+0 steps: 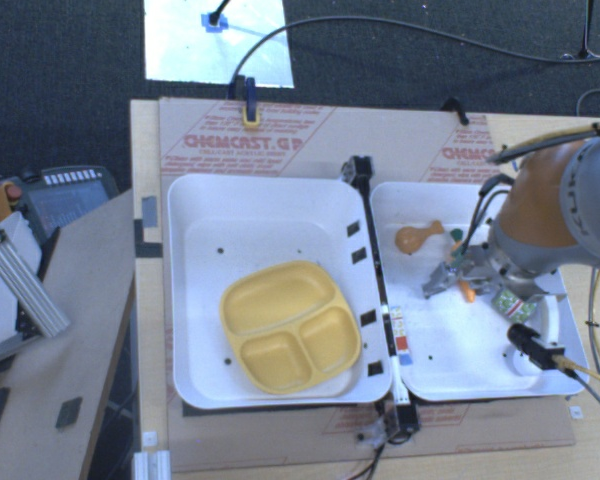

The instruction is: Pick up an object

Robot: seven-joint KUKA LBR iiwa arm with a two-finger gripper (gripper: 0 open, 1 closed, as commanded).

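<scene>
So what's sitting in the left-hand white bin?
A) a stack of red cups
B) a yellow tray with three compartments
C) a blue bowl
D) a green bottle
B: the left bin holds a yellow divided tray with one long compartment and two smaller ones, lying flat on the bin floor, away from the arm working over the right bin.

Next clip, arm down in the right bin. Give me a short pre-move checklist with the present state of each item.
1. Gripper inside the right bin: ok.
2. Something to pick within reach: ok; a small orange piece lies at the gripper, a tan spoon-shaped toy a little up and left.
3. An object seen between the fingers: not ok, none visible.
4. Finger opening: cannot tell.
5. Yellow divided tray out of the way, in the left bin: ok.
6. Cables beside the wrist clear of the items: cannot tell.
</scene>
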